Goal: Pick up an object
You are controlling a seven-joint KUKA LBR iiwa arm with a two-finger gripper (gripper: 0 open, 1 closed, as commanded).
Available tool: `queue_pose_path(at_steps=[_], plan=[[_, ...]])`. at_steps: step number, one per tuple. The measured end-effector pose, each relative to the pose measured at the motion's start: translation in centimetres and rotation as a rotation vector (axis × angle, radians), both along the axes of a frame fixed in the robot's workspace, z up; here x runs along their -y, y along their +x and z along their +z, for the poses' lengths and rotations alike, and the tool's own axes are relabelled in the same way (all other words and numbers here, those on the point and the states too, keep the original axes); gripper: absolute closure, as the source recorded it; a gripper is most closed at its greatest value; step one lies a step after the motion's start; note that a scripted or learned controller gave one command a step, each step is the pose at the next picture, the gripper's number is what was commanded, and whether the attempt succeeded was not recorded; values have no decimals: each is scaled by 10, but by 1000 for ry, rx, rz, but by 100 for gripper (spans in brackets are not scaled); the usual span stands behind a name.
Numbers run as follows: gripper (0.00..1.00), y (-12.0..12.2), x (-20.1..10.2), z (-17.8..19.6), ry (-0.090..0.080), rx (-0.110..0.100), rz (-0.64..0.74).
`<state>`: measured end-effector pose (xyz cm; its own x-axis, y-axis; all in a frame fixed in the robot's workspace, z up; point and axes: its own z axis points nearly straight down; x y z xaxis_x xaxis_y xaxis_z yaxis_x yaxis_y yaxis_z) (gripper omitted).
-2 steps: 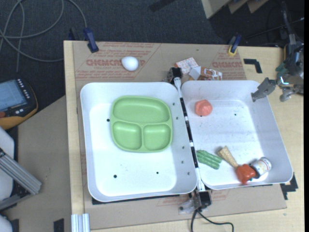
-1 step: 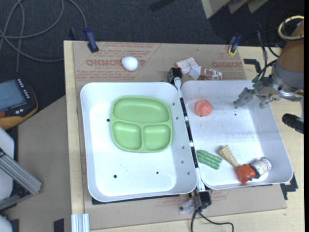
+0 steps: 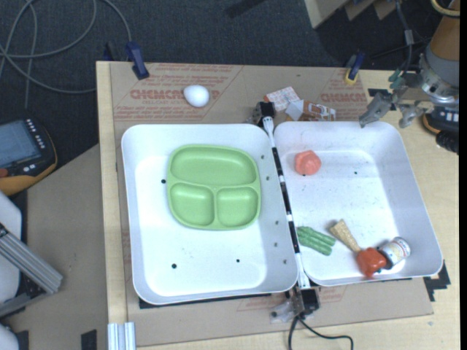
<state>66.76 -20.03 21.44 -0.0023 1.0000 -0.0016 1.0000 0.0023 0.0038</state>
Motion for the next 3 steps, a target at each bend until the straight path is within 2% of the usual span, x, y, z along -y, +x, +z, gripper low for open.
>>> queue_pose_path(at_steps=[1, 2, 3], plan=[[0, -59, -35, 20, 2, -4, -2], [0, -50, -76, 7, 3, -6, -1], [0, -13, -85, -100, 0, 10, -1]])
